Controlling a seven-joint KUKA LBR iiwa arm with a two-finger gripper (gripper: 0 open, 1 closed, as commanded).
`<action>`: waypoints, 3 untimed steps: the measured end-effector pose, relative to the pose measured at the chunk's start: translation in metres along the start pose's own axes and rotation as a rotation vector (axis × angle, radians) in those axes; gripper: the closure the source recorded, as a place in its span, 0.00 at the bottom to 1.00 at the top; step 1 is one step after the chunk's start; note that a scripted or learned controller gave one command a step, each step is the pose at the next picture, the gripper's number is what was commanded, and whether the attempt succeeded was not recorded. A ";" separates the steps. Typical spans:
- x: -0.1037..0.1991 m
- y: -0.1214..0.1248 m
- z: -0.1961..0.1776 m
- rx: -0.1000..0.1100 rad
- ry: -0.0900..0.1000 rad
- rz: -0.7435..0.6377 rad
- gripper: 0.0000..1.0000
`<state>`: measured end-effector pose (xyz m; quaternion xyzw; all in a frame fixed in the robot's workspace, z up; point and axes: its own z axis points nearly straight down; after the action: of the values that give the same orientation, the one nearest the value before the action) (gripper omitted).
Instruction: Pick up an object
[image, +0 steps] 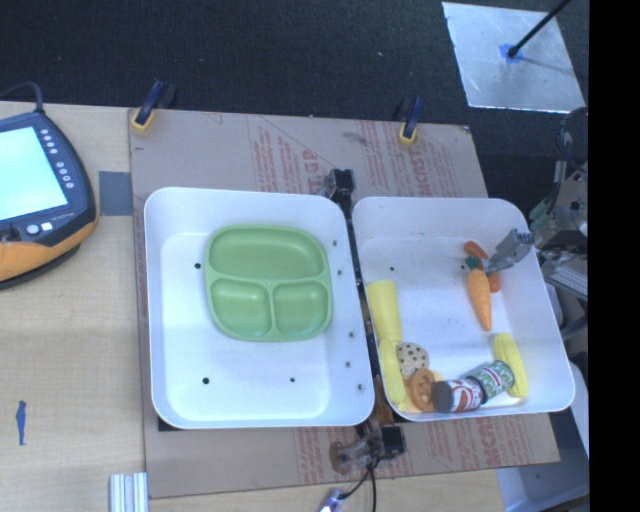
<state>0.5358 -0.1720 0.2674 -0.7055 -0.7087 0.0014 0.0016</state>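
The tool (508, 250) is hovering at the right bin's (440, 212) far right edge, just beside the carrot (480, 297). Whether it is wide or narrow, I cannot tell.

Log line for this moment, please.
gripper: over right bin | nearest: carrot | held: nothing seen | green plate: left bin

red print on the cardboard sheet (300, 150) is too blurred to read.

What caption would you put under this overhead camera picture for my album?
Gripper poised at the toy carrot in the right bin; a green divided plate sits in the left bin.
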 end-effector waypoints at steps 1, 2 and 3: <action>-0.035 0.061 0.088 0.002 -0.001 -0.002 0.00; -0.018 0.058 0.156 0.001 -0.001 -0.002 0.00; -0.028 0.021 0.079 -0.002 0.000 0.002 0.00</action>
<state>0.5567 -0.2003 0.1885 -0.7061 -0.7081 0.0008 0.0007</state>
